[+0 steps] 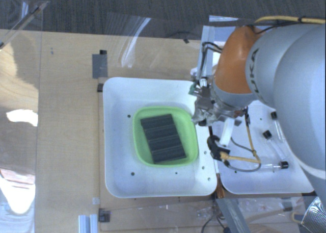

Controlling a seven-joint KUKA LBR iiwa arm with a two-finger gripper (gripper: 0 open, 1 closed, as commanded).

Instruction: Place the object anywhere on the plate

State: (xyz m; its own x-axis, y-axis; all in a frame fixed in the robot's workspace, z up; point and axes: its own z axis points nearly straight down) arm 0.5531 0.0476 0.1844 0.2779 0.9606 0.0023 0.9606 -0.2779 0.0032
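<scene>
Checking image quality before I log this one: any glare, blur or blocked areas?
Camera view: bright window glare on the wooden bench at left; the grey and orange arm looms soft-focused, covering much of the right white bin; the square green plate and dark ridged block are evenly lit.

A green plate (165,136) sits in the left white bin (118,176), towards its right side. A dark grey ribbed block (163,138) lies flat on the plate, tilted slightly from the bin's edges and well within the plate's rim. The grey arm (285,89) with its orange band (235,63) reaches in from the right and hangs over the seam between the two bins, just right of the plate. Cables trail from the wrist over the right bin (265,181). Both bins rest on a pale wooden bench (61,135).
</scene>
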